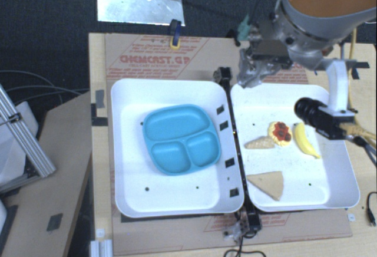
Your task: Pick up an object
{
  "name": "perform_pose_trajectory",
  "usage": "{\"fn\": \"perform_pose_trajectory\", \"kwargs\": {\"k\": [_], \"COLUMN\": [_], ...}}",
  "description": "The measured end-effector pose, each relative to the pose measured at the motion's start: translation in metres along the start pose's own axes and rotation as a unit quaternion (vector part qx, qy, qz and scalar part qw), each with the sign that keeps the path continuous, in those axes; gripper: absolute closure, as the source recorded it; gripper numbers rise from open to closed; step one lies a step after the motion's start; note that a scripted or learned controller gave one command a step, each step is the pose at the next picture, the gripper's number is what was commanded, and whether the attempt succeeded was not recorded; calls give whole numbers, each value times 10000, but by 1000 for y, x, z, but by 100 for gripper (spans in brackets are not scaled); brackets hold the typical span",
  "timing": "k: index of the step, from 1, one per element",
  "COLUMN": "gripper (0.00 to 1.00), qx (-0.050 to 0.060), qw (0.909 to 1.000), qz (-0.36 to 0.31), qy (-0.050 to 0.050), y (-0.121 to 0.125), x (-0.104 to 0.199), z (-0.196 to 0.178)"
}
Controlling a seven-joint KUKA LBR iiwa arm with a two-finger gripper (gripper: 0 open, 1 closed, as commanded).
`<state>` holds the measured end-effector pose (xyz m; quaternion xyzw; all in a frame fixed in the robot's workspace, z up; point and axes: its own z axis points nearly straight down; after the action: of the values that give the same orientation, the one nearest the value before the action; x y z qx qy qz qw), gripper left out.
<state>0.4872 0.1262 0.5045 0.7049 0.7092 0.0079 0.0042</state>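
The right bin [339, 182] holds a yellow banana [306, 139], a small round pizza-like piece [281, 132] with red topping, a pale beige wedge [260, 143] and a tan triangular slice [267, 183]. My gripper [252, 76] hangs over the far left corner of the right bin, well above and behind these items. Nothing shows between its fingers.
The left bin [126, 191] carries a blue three-compartment plate [179, 138]. A black camera-like cylinder [318, 117] on a white bracket juts over the right bin beside the banana. A black divider [231, 138] with clips runs between the bins.
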Motion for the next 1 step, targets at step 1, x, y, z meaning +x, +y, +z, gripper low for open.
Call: {"fn": "perform_pose_trajectory", "kwargs": {"k": [1], "gripper": [100], "qx": [106], "qw": [9999], "qz": [-26], "qy": [-24], "y": [-3], "x": [98], "z": [88]}}
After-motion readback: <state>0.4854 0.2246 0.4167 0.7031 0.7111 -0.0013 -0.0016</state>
